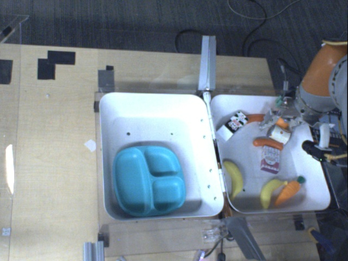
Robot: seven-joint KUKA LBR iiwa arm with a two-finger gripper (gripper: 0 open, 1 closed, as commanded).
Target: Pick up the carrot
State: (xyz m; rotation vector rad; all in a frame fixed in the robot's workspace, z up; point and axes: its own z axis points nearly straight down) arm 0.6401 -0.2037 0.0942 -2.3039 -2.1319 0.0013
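- The carrot (287, 192) lies near the front right corner of the right bin (321, 203), its green top pointing to the right wall, touching a banana (269, 191).
- The hand (280, 117) hangs over that bin's back right part, well apart from the carrot, above a small orange item (281, 123); how far it is open I cannot tell.
- A blue divided plate (148, 179) sits in the left bin (152, 105).

Dark carpet floor (136, 10), loose cables (255, 7); pale wooden bench (49, 145).
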